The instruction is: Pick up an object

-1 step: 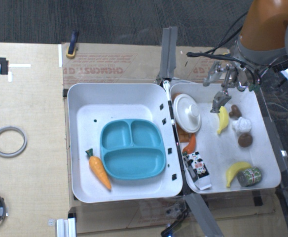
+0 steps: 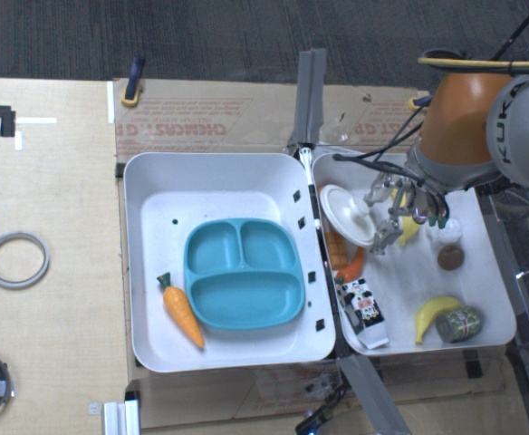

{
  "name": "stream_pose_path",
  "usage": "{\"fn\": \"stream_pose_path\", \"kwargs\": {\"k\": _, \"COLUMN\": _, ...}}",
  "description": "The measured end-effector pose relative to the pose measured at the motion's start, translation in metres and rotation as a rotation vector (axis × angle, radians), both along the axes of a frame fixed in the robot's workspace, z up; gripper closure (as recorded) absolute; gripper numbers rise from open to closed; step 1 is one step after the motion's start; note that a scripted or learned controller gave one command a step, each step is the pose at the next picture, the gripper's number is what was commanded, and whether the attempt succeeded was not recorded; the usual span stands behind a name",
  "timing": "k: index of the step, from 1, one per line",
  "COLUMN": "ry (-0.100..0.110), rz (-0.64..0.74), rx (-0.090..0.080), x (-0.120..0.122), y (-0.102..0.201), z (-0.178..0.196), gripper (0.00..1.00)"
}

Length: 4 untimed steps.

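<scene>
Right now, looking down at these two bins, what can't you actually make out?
- Gripper: its fingers are lost among cables and metal parts, in the camera view.
- Orange object: partly hidden under the white dish.
- Small yellow item: mostly covered by the gripper.
- Round greenish object beside the banana: too small to identify.

Left bin point(image 2: 147, 270): tray point(image 2: 244, 275), carrot point(image 2: 183, 314) at its left. Right bin point(image 2: 491, 270): banana point(image 2: 435, 316).

"CHEMICALS", upside down, on cardboard point(image 2: 212, 116)
</scene>
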<state>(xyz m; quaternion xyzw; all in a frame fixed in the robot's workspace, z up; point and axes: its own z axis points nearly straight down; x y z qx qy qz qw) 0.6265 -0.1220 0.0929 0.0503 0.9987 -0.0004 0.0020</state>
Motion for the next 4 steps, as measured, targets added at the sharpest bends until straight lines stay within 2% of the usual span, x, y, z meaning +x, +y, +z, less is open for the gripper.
{"fn": "stream_pose_path", "kwargs": {"k": 1, "ry": -0.007, "rz": 0.002, "rx": -0.003, "x": 0.002, "y": 0.0, "z": 0.012, "gripper": 1.0}}
{"fn": "stream_pose_path", "kwargs": {"k": 2, "ry": -0.007, "rz": 0.002, "rx": -0.003, "x": 0.002, "y": 0.0, "z": 0.012, "gripper": 0.0}}
{"fn": "stream_pose_path", "kwargs": {"k": 3, "ry": -0.012, "rz": 0.004, "rx": -0.005, "x": 0.004, "y": 0.0, "z": 0.022, "gripper": 1.0}}
{"fn": "stream_pose_path", "kwargs": {"k": 4, "ry": -0.012, "rz": 0.004, "rx": -0.005, "x": 0.004, "y": 0.001, "z": 0.022, "gripper": 0.0}}
